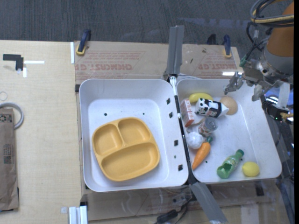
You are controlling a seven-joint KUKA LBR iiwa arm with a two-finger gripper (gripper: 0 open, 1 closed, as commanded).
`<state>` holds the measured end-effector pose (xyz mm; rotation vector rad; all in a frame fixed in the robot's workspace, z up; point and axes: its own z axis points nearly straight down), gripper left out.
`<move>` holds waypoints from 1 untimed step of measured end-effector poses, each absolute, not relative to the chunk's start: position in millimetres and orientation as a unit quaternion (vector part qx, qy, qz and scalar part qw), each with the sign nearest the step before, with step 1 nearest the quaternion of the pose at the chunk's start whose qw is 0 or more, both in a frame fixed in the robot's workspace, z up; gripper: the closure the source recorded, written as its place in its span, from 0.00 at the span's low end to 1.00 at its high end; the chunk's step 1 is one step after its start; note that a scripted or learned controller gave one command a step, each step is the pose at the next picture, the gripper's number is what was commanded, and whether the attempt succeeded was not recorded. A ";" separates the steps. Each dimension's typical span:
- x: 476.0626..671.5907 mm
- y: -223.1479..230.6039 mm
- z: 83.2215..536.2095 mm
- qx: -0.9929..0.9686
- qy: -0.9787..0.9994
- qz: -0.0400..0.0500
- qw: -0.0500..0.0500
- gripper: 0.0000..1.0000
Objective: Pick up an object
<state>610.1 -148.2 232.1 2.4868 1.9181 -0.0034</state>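
The right bin (pixel 261 134) holds a yellow banana (pixel 200 97), a black-and-white cow toy (pixel 208 107), a beige egg-shaped piece (pixel 229 105), a red-and-white carton (pixel 187 112), a small grey object (pixel 210 124), a white ball (pixel 195 139), a carrot (pixel 201 154), a green bottle (pixel 230 164) and a lemon (pixel 251 169). My gripper (pixel 244 90) hangs over the bin's far right corner, above and right of the beige piece. It is open with nothing between its fingers.
The left bin (pixel 88 125) holds a yellow divided plate (pixel 125 148). A grey divider bar (pixel 175 50) stands at the back between the bins. Cardboard (pixel 121 62) lies behind them. A brown bag (pixel 8 153) lies on the bench at far left.
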 end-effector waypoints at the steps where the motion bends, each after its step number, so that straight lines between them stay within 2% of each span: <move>1: 570.2 -100.2 298.4 0.762 0.647 -0.001 0.000 0.00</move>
